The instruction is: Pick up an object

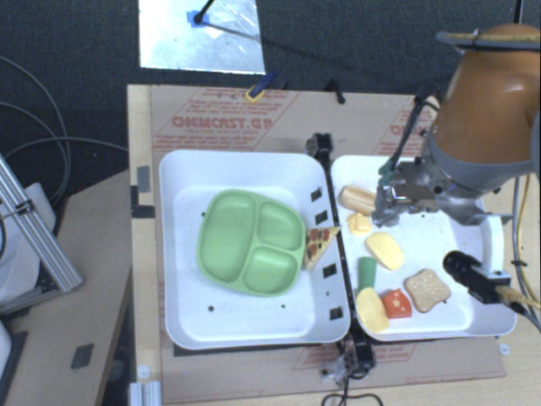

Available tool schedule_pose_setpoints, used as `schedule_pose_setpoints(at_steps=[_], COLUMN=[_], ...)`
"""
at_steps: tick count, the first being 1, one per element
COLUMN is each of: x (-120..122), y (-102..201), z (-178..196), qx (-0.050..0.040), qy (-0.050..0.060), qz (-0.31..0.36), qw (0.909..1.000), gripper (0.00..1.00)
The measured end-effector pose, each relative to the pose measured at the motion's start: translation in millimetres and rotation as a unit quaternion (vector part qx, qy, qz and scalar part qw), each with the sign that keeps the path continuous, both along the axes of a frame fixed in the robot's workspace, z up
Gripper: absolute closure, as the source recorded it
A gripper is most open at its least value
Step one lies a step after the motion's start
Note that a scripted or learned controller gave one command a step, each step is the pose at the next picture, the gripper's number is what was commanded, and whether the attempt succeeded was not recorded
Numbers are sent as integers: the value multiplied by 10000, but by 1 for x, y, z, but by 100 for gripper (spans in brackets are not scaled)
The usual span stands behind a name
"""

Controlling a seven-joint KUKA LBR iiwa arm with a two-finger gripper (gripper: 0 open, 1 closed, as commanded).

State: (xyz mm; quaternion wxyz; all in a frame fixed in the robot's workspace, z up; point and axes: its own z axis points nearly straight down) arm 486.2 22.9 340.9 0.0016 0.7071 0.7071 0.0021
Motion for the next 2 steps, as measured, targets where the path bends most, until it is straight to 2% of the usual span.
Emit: schedule_pose_setpoints(at_steps=[1, 2], x=[-3, 38], y=[17, 120], z=[-165, -105], qx=[-5, 28], qy=[100, -14], qz=[6, 75], qw=[9999, 10000], gripper=[100, 100])
